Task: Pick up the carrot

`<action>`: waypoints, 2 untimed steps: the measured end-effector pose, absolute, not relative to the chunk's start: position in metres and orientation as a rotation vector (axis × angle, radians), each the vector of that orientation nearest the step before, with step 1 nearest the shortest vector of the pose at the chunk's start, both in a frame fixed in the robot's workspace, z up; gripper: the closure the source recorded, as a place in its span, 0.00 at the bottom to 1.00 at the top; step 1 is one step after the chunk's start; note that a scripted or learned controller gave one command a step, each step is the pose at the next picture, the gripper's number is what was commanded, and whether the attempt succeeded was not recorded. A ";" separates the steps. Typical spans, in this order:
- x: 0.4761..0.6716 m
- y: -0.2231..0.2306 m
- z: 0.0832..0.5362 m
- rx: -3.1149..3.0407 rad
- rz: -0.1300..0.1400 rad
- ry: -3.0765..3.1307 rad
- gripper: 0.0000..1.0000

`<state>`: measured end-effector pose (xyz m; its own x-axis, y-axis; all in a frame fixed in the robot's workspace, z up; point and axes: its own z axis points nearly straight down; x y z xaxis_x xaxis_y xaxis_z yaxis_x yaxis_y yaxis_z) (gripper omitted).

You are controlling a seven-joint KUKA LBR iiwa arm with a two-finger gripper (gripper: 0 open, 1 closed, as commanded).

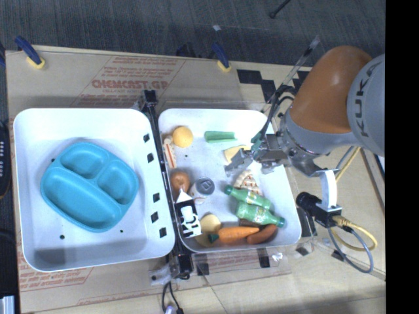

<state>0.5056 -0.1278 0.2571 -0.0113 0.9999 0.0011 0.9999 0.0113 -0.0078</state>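
The orange carrot (237, 235) lies along the near edge of the right bin (196, 120), with a reddish-brown sausage (263, 234) touching its right end. My gripper (241, 164) hangs over the middle right of that bin, well above the carrot, beside a pale yellow wedge (234, 153). Nothing shows between its fingers, and the carrot is untouched.
In the right bin lie a green bottle (252, 207), a yellow lemon (182, 137), a green bean (219, 136), a brown onion (179, 179), a grey disc (205, 186) and a black-and-white card (189, 220). The left bin (39, 241) holds a blue divided tray (90, 184).
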 end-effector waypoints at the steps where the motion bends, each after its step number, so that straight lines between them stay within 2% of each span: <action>1: 0.476 -0.129 0.207 -2.070 0.009 -2.355 0.00; 2: 0.557 -0.160 0.115 -2.173 0.016 -2.254 0.00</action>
